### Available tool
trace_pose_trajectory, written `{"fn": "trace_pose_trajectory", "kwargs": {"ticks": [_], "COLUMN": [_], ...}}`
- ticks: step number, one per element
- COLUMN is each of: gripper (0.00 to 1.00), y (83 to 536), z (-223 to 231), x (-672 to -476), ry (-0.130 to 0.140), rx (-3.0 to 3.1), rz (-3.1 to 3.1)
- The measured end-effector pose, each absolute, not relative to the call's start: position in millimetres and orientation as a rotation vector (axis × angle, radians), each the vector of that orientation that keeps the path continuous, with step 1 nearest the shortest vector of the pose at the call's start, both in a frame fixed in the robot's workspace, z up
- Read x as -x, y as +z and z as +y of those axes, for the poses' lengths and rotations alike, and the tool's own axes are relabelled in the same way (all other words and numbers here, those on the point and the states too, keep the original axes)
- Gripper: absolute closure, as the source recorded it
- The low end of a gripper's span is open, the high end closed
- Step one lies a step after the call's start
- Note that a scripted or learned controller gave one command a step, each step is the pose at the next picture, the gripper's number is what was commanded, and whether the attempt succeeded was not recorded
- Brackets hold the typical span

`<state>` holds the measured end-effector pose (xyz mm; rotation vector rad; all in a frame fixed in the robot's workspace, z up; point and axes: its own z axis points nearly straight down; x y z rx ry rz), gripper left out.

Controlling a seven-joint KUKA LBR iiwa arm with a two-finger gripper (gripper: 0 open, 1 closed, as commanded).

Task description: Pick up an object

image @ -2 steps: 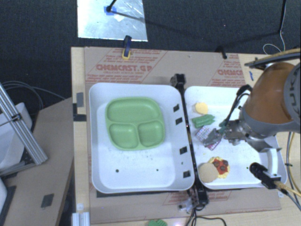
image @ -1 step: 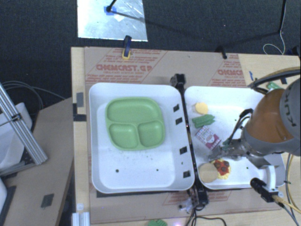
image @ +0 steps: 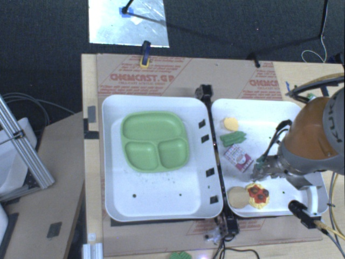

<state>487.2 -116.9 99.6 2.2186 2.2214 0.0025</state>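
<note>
The right bin (image: 253, 112) holds a yellow round piece (image: 230, 124), a green flat piece (image: 233, 138), a pink and white packet (image: 237, 157), a tan disc (image: 237, 197) and a red and yellow toy (image: 258, 195). My gripper (image: 262, 171) is low in this bin, just right of the packet and just above the red and yellow toy. The arm's orange band (image: 311, 131) and grey wrist cover the bin's right half.
In the left bin (image: 156, 204) lies a green three-compartment tray (image: 155, 141). A black divider with clips (image: 211, 150) runs between the bins. A black bracket (image: 301, 212) juts over the right bin's lower right corner.
</note>
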Motion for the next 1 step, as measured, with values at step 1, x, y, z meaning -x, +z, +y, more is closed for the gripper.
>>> {"fn": "trace_pose_trajectory", "kwargs": {"ticks": [1], "gripper": [1.00], "y": [189.3], "z": [-26.4], "x": [-489.0], "ry": [0.015], "rx": [-2.202], "rz": [2.234]}}
